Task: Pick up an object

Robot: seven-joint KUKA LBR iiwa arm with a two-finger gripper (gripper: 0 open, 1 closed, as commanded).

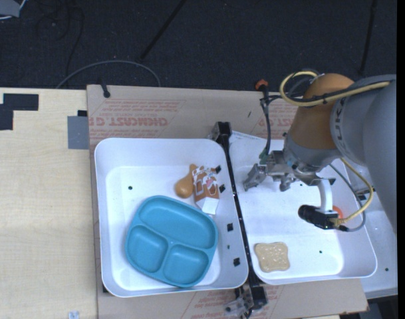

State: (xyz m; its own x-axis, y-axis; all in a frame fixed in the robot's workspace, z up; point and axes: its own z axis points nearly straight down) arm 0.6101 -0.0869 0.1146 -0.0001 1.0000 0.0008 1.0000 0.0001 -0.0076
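Toast slice (272, 256), flat near the right bin's (362, 261) front edge, squarish, no clear long axis; gripper (272, 173) hovers above the bin's far-left part; finger spread indiscernible, arm (362, 121) hiding much.

pale wooden bench (36, 198), bearing a flat brown printed cardboard sheet (162, 111) with two shallow white plastic bins (112, 155) side by side.

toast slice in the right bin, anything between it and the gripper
Nothing visible does. The toast slice lies alone on the right bin's floor near the front wall, and the gripper hangs farther back over the same bin with bare floor between them.
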